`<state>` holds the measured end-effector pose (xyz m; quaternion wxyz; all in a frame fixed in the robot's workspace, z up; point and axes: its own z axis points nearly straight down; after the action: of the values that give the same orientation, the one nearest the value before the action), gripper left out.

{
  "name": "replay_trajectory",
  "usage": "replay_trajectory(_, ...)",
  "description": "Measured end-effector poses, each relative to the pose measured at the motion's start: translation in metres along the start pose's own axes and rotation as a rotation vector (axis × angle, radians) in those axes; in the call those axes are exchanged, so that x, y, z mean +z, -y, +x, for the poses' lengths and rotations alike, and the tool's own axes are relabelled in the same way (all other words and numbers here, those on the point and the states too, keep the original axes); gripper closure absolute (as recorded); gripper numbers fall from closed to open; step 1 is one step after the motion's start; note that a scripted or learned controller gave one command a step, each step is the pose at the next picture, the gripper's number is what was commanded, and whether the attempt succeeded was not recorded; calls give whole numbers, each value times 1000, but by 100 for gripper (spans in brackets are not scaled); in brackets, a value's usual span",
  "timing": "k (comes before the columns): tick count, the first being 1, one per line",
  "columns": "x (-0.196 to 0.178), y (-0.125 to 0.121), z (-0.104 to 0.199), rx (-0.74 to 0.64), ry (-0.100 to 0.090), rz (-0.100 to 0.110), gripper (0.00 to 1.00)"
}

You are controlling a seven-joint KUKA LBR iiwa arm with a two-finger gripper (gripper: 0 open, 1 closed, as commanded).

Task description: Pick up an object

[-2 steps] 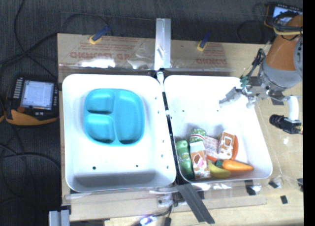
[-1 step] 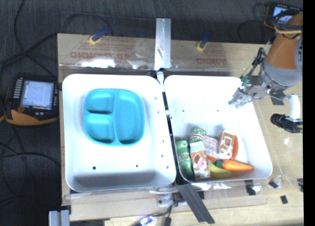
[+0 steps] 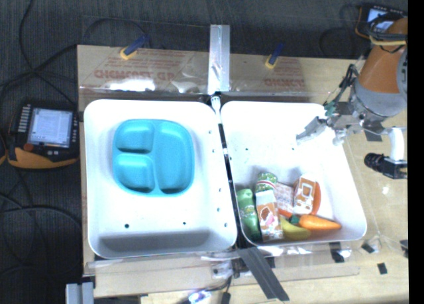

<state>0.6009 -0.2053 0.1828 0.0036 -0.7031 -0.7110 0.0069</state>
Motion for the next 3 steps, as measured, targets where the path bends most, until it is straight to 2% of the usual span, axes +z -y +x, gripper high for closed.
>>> replay_trajectory(1, 54, 49, 38, -158, -6, -7, 0)
replay_trajectory(2, 85, 96, -1, 24, -9, -24, 0)
replay_trajectory(3, 75, 93, -3, 24, -3, -31, 100)
